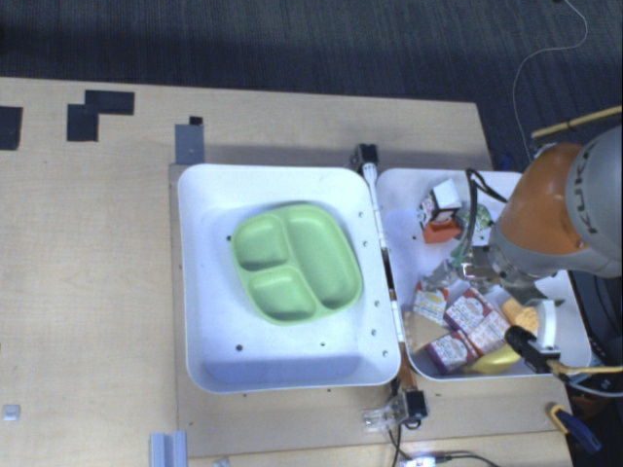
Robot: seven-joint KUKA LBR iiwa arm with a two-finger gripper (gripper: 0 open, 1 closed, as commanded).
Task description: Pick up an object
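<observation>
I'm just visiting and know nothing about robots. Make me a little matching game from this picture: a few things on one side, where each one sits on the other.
Things:
1. green divided plate
2. yellow object
3. small white and orange box
4. arm's orange band

Places:
A. far end of the right bin
B. middle of the left bin
C. above the right bin, at its right side
D. near edge of the right bin

Pairs: 1-B, 2-D, 3-A, 4-C

Print on the packets (465, 315) is too small to read.
</observation>
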